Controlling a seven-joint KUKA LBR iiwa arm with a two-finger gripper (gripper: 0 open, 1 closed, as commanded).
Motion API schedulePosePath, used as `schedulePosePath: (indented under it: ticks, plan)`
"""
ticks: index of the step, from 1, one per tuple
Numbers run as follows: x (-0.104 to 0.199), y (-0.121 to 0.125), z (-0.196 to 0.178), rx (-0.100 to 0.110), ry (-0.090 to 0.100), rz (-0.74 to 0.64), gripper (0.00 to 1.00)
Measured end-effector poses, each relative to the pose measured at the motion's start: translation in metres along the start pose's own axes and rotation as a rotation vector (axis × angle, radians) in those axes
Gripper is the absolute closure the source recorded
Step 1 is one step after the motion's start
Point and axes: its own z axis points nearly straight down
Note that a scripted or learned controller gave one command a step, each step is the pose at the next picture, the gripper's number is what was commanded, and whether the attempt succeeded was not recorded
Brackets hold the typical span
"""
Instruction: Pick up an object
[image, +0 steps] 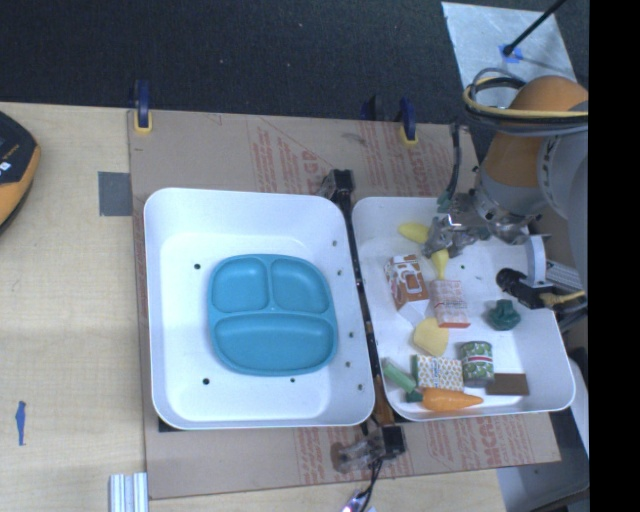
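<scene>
From above, the gripper (447, 238) hangs low over the right bin's (540, 385) far end, its tips muddled against a yellow piece (414, 232) just beside it; whether the claw is released or clenched, I cannot tell. Nearer than the claw lie small packets, a carrot (452, 401) and a green toy (504, 316). Left of it, a blue divided plate (272, 312) rests in the other bin (170, 300).

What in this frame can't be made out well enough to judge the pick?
- Gripper over the right bin: its tip merges with the yellow pieces; contact unclear in the camera view.
- Arm: cut off by the right edge.
- Small packets: print too small to read.
- Orange device: cut off at the left edge.
</scene>
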Motion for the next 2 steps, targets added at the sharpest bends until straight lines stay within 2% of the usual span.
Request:
schedulePosePath:
  ticks: [1, 2]
  plan:
    - [0.061, 0.004, -0.058, -0.022, 0.000, -0.002, 1.00]
    - [0.100, -0.077, -0.090, -0.015, 0.001, 0.000, 1.00]
